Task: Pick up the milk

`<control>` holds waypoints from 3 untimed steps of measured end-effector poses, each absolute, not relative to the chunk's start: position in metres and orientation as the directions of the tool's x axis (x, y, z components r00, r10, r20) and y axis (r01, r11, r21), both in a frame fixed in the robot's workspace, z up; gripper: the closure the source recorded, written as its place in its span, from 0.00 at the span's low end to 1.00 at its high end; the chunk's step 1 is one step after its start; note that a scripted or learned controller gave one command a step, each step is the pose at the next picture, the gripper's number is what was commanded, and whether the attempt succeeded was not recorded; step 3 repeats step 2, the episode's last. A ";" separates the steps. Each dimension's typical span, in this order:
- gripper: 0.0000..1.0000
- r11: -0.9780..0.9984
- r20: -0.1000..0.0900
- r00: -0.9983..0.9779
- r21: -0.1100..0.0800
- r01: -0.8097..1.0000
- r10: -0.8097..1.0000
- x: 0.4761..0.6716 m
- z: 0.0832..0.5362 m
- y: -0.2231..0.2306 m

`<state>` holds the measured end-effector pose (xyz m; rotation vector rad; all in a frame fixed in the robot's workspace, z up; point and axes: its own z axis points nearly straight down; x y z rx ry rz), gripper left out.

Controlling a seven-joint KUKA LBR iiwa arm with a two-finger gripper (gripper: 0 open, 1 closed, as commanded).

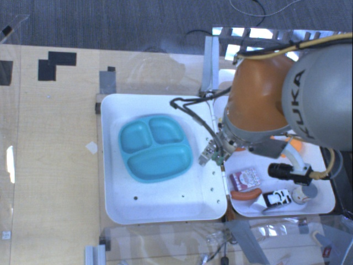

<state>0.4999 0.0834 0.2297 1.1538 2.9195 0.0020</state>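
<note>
Although much of the right bin is hidden under the arm, the milk (pixel 276 198) can be picked out near that bin's front edge — a small black-and-white carton lying on its side, its long axis running roughly left to right with a slight upward tilt toward the right. Just beside it on the left lies a red sausage (pixel 246 194), and behind that a small maroon packet (pixel 245 178); a pale round piece (pixel 303 194) sits close on its right.

From the carton, the pincer (pixel 212 152) lies up and to the left, near the wall shared by the two bins, so the milk is toward the front and right of it, well apart rather than underneath. Whether the pincer is spread or pressed together I cannot tell — the wrist and its cabling blur the tip — and nothing shows between it.

My judgement is that the coming move turns on a shift rightward and frontward before any descent.

Further out, the left bin (pixel 160 208) holds a blue divided plate (pixel 156 148), and both bins rest on the tabletop (pixel 49 164).
</note>
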 end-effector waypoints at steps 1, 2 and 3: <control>1.00 0.732 -0.003 -0.732 0.003 0.681 0.681 0.502 0.238 0.084; 1.00 0.735 -0.004 -0.735 0.005 0.678 0.678 0.505 0.247 0.086; 1.00 0.735 -0.004 -0.735 0.005 0.678 0.678 0.505 0.247 0.086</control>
